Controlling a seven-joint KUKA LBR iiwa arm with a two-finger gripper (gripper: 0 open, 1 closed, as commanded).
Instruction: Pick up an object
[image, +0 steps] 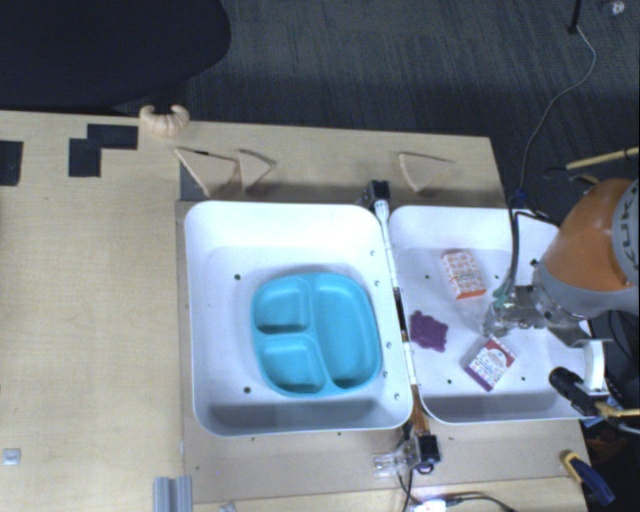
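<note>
A small flat packet (489, 363), white with a dark red border and printed front, lay tilted on the floor of the right bin (440, 400), toward its near edge and right of middle. To its left, closer to the wall shared by the two bins, lay a small purple lumpy thing (430, 331). Farther back, near the middle of the right bin, lay a second packet (463, 274), white with orange-red print. The left bin (215, 300) held a turquoise plate (316, 332) with three compartments, lying at its middle. The gripper (502, 322) hung over the right bin's right side, just behind the red-bordered packet, its tip very near the packet's far corner. Nothing showed between its fingers; whether they were spread or closed could not be told. Above it stood the arm's orange band (588, 240).
</note>
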